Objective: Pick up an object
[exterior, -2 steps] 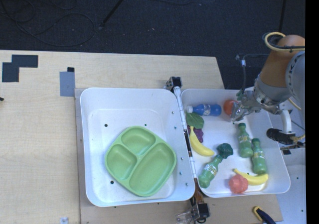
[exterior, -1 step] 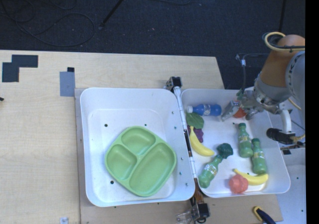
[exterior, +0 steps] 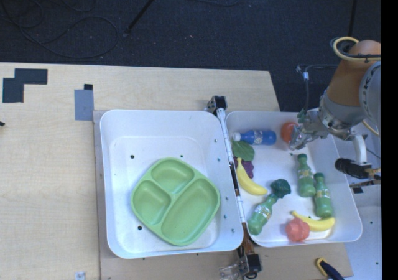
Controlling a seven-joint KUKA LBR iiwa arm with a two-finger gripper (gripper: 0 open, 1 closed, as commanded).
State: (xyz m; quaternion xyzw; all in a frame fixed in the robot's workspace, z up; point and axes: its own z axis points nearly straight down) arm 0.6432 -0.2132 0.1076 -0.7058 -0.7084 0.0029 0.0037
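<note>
Toy objects fill the right shallow white bin (exterior: 348, 226) — the two-finger gripper (exterior: 298, 137) hangs at its 12 o'clock edge.
Beside it at 9 o'clock lies a red round toy (exterior: 287, 130), then a blue plastic bottle (exterior: 256, 137); I cannot tell how the claw is set. A green divided plate (exterior: 176, 201) sits in the left white bin (exterior: 124, 129).

Even, fairly bright overhead light washes the two white bins (exterior: 106, 148) close to glare, with faint shadows under their rims. The dark floor across the top of the frame stays dim. Detail is soft and slightly grainy throughout.
</note>
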